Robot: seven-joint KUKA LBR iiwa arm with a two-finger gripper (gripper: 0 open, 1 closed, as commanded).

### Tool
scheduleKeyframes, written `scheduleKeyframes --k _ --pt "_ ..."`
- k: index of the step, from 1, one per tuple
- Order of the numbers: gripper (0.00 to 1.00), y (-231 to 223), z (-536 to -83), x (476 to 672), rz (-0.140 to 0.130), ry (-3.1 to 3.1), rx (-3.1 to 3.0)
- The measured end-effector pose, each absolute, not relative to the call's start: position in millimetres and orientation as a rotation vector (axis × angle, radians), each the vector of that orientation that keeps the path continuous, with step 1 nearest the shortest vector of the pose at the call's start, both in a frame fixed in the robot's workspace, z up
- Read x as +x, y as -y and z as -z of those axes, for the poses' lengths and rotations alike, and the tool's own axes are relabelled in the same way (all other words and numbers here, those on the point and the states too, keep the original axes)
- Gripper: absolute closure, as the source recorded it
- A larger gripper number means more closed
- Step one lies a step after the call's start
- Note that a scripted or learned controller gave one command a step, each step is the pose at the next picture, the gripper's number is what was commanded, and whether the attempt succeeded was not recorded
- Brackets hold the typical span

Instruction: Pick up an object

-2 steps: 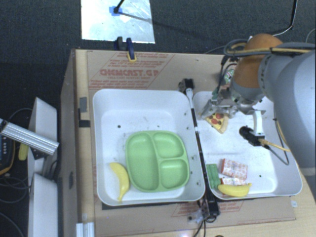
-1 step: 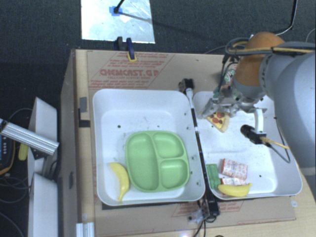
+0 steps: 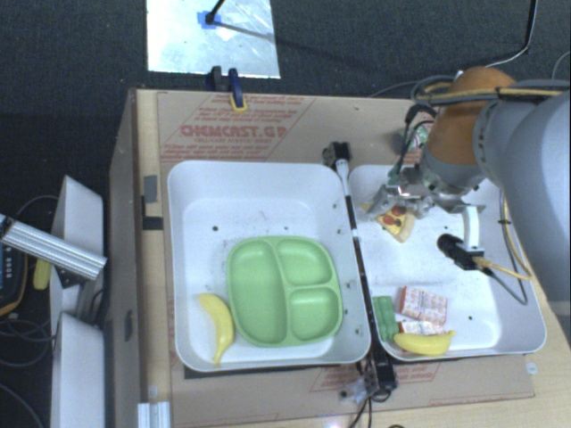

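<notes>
Hovering low, the tool (image 3: 399, 205) touches a small snack item (image 3: 399, 226) in the right bin (image 3: 513, 328).

Bright even overhead light, soft shadows, slightly grainy, white bins (image 3: 268, 181) glaring.

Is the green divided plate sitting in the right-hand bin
No, the green divided plate lies in the left bin, with a banana beside it at its lower left edge.
</notes>
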State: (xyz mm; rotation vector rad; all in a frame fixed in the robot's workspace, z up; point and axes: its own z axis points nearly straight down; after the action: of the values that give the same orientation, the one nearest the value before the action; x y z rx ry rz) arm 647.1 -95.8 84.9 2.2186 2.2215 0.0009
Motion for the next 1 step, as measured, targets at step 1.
scheduleKeyframes --k 1 --pt "1.0 96.4 -97.2 648.4 -0.003 -2.221 2.216"
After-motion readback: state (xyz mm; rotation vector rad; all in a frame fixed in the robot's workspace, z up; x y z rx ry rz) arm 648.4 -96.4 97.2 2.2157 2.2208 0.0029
